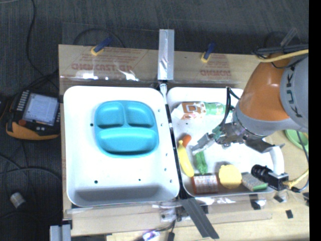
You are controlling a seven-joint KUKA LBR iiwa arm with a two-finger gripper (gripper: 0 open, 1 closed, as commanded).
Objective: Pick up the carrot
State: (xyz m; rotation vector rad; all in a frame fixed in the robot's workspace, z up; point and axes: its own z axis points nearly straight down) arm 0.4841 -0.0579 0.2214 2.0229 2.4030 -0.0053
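Observation:
The carrot is a small orange piece with a pale tip, lying near the left wall of the right bin. My gripper hangs low over the middle of that bin, just right of the carrot and close to it. The carrot lies free on the bin floor. The grey arm with its orange band comes in from the right and hides the bin's right part.
Around the carrot lie a yellow banana, a green item, a red-labelled can, a yellow block and a green sponge. A clear bottle lies at the back. The left bin holds a blue divided plate.

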